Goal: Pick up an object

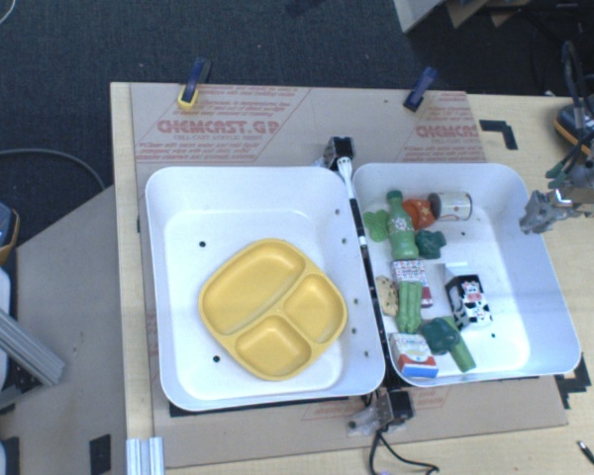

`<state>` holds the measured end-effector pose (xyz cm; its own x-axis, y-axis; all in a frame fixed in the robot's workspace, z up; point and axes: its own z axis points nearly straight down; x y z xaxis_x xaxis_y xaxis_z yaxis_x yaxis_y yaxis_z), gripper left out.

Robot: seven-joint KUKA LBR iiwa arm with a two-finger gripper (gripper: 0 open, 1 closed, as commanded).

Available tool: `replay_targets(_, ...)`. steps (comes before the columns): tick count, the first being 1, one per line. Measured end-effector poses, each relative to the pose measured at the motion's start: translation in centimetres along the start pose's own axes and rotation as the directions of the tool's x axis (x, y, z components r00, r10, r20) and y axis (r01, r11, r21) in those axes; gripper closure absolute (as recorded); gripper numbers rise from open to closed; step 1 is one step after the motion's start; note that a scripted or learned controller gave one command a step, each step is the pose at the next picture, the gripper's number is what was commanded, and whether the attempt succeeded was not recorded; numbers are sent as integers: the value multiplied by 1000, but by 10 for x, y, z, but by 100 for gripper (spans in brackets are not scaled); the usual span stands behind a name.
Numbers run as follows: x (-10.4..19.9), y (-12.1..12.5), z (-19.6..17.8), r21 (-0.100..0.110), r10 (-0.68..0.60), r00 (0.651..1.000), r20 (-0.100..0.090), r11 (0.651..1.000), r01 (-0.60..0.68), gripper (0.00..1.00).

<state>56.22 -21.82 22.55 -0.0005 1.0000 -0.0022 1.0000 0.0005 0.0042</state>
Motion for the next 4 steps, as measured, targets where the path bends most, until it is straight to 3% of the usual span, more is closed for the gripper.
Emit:
replay_targets(1, 52, 16, -4, 0, -6, 1000, -2, 1000, 6, 100)
replay_targets(4, 199, 20, 8, 4, -5, 1000, -4, 1000, 5, 100)
